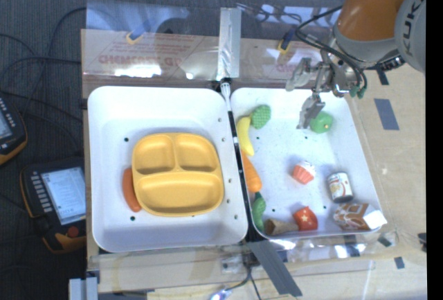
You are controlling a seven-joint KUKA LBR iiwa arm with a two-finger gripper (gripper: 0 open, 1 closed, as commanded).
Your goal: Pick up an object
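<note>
My gripper (pixel 304 96) hangs over the far part of the right bin (pixel 367 153), open, with nothing between its fingers. A green round toy (pixel 322 124) lies just right of the lower fingertip (pixel 309 113), outside the jaws. The same bin also holds a green bumpy toy (pixel 261 116), a yellow banana (pixel 243 136), an orange carrot (pixel 250 174), a small red-and-white piece (pixel 303 172), a small can (pixel 339 186), a red round fruit (pixel 305 219) and a brown box (pixel 353 217).
The left bin (pixel 104 118) holds a yellow divided plate (pixel 178 172) with a red-orange piece (pixel 129 189) tucked at its left side. A dark green piece (pixel 258 208) and a brown piece (pixel 277 226) lie by the right bin's near left corner. Cables and devices sit left of the bench.
</note>
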